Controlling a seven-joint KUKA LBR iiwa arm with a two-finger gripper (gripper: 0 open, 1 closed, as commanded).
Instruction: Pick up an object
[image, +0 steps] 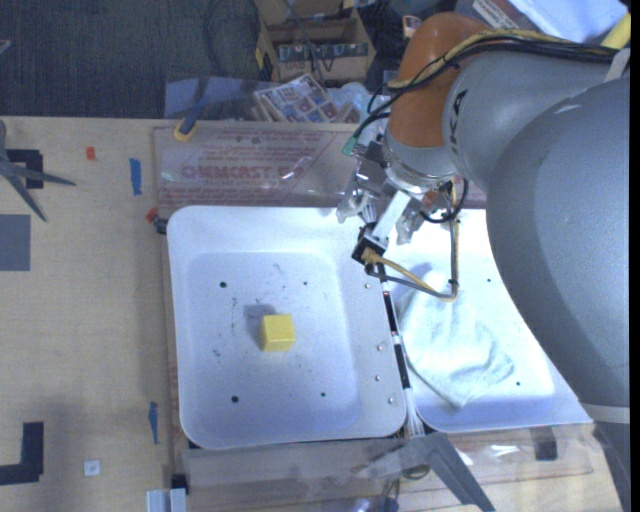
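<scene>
**Yellow block in the left bin, claw apart from it**

Camera view: a small yellow block (278, 332), cube-like with a brighter top face and duller sides, lies near the middle of the left bin (200, 250). The claw (382, 215) hangs over the far end of the seam between the bins, well apart from the block. I cannot tell whether it is open or closed. A crumpled white cloth (455, 350) lies in the right bin (520, 400).

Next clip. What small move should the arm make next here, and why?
Probably carry the gripper over the yellow block before any descent. The block lies near the middle of the left bin, while the gripper hangs at the far end of the seam between the bins, well off it.
</scene>
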